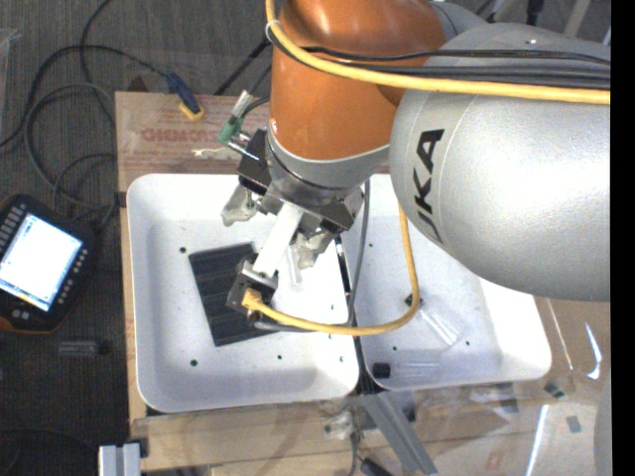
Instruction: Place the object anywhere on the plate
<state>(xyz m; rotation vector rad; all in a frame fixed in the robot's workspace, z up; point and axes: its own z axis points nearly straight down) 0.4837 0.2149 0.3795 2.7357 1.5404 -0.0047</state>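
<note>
A dark ribbed rectangular plate [216,296] lies flat in the left bin [159,266], tilted a little, left of the bin's centre. My gripper [304,254] hangs low over the left bin's right half, just to the right of the plate's right edge. The wrist and the orange band above it cover much of that bin's far side. I see nothing clearly held at the gripper, and the wrist hides part of the floor beneath it.
The right bin [496,365] is mostly covered by the grey arm. A clear, glassy shape [440,327] lies on its floor, and a small dark item [382,370] sits by its near left corner. A handheld screen [40,261] rests off the bench at left.
</note>
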